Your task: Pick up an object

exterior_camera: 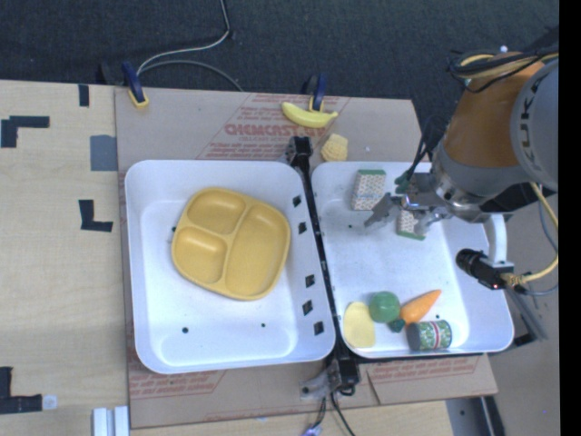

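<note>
I'm over the right bin (472, 334) now, my claw (408, 209) spread wide, nothing between its fingers. One finger sits left of a small green-and-white packet (412, 224), which lies just under my wrist. A second speckled packet (369, 188) lies up and to the left of it. This looks like the approach step. Next I'd need to drop straight down, straddle the nearer packet, then squeeze. Carrot (420, 305) and can (429, 335) are well below it.

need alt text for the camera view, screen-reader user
A grey-and-orange robot arm's gripper hovers over the right bin, near a small box. That bin's front holds a carrot, a green toy and a can; the left bin holds a yellow plate.
</note>
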`<action>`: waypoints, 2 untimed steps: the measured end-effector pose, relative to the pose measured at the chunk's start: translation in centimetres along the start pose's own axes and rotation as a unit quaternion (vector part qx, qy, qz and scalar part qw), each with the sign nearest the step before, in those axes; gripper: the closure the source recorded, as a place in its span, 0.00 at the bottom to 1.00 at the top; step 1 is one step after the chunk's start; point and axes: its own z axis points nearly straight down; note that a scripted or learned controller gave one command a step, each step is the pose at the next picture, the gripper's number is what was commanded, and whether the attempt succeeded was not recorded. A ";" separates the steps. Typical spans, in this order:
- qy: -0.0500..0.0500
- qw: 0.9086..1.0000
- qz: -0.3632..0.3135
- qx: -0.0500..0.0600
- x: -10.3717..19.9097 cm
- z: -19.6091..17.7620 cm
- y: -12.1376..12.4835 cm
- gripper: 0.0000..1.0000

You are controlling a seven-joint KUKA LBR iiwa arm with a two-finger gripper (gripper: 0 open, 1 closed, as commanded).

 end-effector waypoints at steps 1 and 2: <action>-0.001 1.000 0.000 -0.004 -3.4 12.3 4.8 0.00; 0.000 1.000 0.000 -0.002 -1.4 12.5 10.8 0.00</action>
